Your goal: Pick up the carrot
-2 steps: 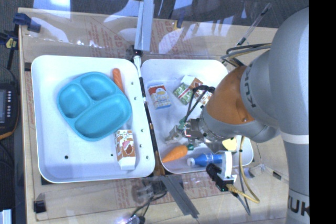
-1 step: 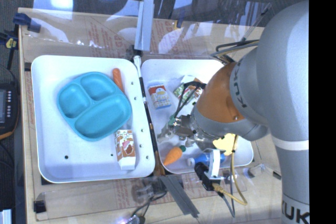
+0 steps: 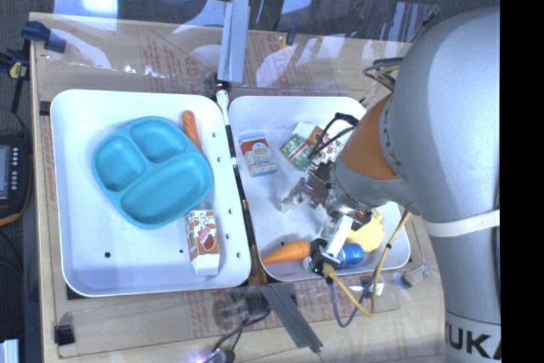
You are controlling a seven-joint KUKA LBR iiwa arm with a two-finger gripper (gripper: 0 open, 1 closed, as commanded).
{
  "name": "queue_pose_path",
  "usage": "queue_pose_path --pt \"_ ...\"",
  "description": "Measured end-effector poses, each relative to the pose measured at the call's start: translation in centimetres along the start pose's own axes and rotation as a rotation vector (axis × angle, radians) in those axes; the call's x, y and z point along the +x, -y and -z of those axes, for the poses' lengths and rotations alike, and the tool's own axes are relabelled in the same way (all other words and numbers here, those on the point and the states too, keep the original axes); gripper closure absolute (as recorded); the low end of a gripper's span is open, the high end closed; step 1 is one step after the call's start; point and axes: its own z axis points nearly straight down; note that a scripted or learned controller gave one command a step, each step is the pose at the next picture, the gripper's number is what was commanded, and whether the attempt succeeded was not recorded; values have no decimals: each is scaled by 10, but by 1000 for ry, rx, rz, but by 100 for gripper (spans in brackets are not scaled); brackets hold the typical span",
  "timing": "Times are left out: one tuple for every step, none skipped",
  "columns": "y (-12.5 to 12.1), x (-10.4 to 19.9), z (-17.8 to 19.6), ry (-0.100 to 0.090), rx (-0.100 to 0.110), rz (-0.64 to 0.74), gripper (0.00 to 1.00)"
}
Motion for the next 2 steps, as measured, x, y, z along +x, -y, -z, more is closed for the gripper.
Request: queue_pose_path --pt "2 1 9 0 8 11 100" --pt "43 22 86 1 -3 605 100"
